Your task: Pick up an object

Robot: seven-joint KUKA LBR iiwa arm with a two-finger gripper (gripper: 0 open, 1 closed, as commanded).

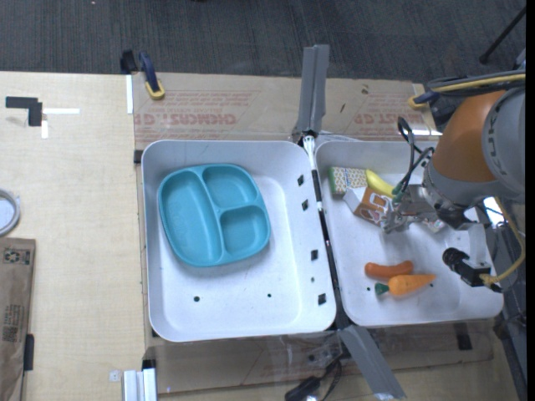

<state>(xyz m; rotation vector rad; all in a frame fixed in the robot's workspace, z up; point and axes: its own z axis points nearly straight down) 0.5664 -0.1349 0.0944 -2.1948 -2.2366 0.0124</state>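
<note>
holding blue plate (215,215): left bin (159,307) | carrots (399,278), banana (379,182): right bin (418,312)

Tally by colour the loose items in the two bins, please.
Blue: 1, divided plate
Orange: 2, sausage-like piece, carrot
Yellow: 1, banana
Green: 1, packet
Brown: 1, packet
Total: 6

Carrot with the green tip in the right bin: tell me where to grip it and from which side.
Grip the carrot across its thick middle, coming straight down from above. It lies flat, long axis running left to right, so the fingers should close front to back. The orange sausage lies close behind it, leaving little room for the far finger; favour the right end, where the gap looks wider.
</note>
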